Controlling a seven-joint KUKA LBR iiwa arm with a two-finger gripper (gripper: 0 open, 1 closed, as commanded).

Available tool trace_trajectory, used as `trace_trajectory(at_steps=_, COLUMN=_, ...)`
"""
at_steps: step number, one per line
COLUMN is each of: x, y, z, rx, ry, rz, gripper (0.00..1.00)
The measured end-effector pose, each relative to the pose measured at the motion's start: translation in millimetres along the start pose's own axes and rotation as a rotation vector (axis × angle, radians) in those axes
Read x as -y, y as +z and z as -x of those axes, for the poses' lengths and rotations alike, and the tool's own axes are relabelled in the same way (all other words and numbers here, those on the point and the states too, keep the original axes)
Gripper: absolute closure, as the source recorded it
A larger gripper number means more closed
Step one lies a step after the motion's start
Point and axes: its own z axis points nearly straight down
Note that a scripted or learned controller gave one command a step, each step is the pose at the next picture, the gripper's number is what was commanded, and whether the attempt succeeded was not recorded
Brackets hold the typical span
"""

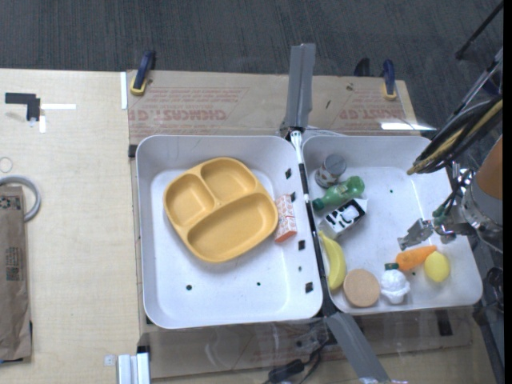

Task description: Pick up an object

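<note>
The right bin (pixel 384 174) holds a green bottle (pixel 338 192), a grey round piece (pixel 334 166), a black and white box (pixel 345 217), a banana (pixel 334 261), a tan round cookie (pixel 362 288), a white crumpled object (pixel 394 285), an orange carrot (pixel 416 258) and a yellow lemon (pixel 437 267). My gripper (pixel 422 230) hangs at the bin's right side, just above the carrot and lemon. Nothing shows between its metal tips.
The left bin (pixel 160 294) carries a yellow divided plate (pixel 222 208) and a small orange and white packet (pixel 286 217) by the divider. A grey bar (pixel 300 86) rises behind the bins. A brown bag (pixel 12 270) lies far left on the bench.
</note>
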Motion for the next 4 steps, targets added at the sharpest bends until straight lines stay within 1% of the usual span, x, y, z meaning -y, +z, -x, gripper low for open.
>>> trace_trajectory(at_steps=1, x=7.7, y=40.7, z=-12.2, rx=0.008, ry=-0.014, rz=0.014, gripper=0.0)
trace_trajectory(at_steps=2, x=7.8, y=31.0, z=-10.0, rx=0.011, ry=-0.009, rz=0.015, gripper=1.0)
trace_trajectory(at_steps=3, x=-58.5, y=46.5, z=11.6, rx=0.001, ry=0.313, rz=0.001, gripper=1.0)
trace_trajectory(at_steps=4, x=-60.4, y=46.8, z=6.4, rx=-0.005, ry=0.308, rz=0.001, gripper=0.0)
